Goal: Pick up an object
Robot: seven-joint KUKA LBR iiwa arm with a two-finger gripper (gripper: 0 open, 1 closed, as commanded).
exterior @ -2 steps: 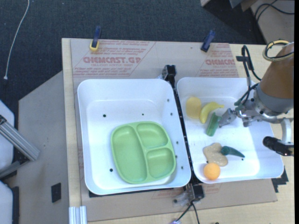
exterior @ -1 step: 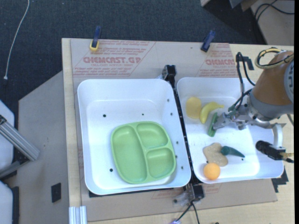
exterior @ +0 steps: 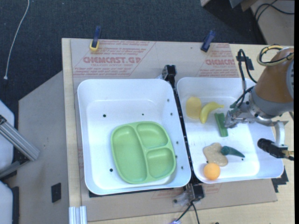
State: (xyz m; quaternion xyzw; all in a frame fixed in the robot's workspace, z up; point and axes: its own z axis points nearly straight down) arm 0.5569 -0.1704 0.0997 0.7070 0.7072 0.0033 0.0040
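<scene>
The right bin [exterior: 261, 169] holds several small items. A pale yellow piece [exterior: 193, 107] and a yellow banana [exterior: 210, 110] lie at its back left. A green stick [exterior: 220, 124] lies just right of them. Toward the front are a beige lumpy piece [exterior: 215, 154], a dark green pepper [exterior: 232, 151] and an orange ball [exterior: 212, 171]. My gripper [exterior: 231, 117] is low in this bin, right beside the upper right end of the green stick. I cannot see whether it touches the stick.
The left bin [exterior: 93, 97] holds a green divided plate [exterior: 142, 150]. A black clamp [exterior: 169, 72] sits at the back between the bins. The arm's orange band [exterior: 275, 80] hangs over the right bin's right side. Cables run at the back right.
</scene>
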